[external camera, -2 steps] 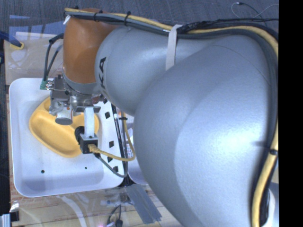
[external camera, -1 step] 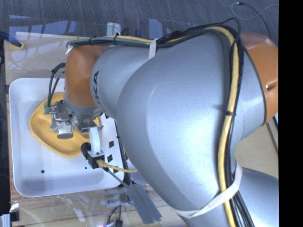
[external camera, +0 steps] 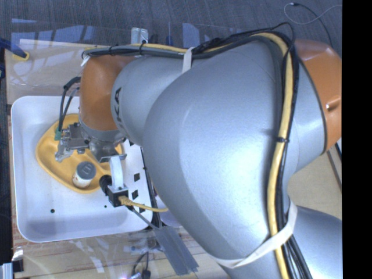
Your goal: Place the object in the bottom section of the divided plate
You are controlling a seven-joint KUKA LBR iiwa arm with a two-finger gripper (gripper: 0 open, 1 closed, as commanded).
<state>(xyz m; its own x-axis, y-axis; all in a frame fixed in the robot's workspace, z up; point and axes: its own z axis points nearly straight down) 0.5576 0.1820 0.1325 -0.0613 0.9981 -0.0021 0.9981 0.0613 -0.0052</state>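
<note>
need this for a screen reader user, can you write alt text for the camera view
A large grey robot arm with an orange band reaches from the right over a white bin, its gripper low over a yellow divided plate. A small white object with a grey round top sits on the plate's lower part, beside the gripper.

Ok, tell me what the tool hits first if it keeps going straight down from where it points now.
Probably the yellow divided plate in the left white bin, directly under the tool; the small capped object sits just beside that line. Depth is unclear.
</note>
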